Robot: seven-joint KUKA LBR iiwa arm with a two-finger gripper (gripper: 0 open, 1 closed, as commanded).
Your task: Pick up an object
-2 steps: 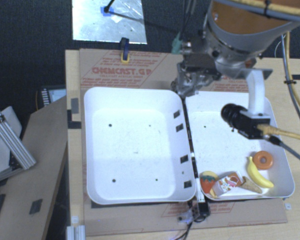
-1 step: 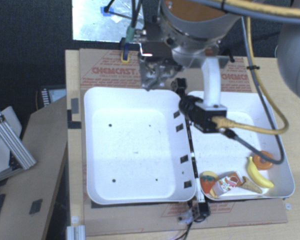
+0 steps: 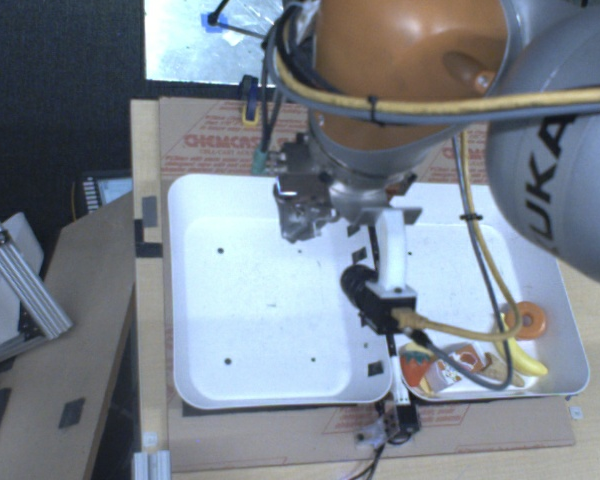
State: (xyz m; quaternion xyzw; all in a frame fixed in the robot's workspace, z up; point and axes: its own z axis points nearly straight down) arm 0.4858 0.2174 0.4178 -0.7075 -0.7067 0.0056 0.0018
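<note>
My gripper [image 3: 302, 220] hangs over the left bin [image 3: 210, 368] at frame centre, seemingly holding nothing; finger state I cannot tell. Banana [image 3: 525, 358] and orange ring [image 3: 529, 319] await, lower right.

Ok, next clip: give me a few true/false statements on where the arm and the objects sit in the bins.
1. The grey arm with the orange band reaches over the bins. True.
2. An orange ring lies in the left white bin. False: it lies in the right white bin.
3. A yellow banana-shaped object lies in the right bin's near corner. True.
4. The left white bin is stacked on the right one. False: they sit side by side.
</note>
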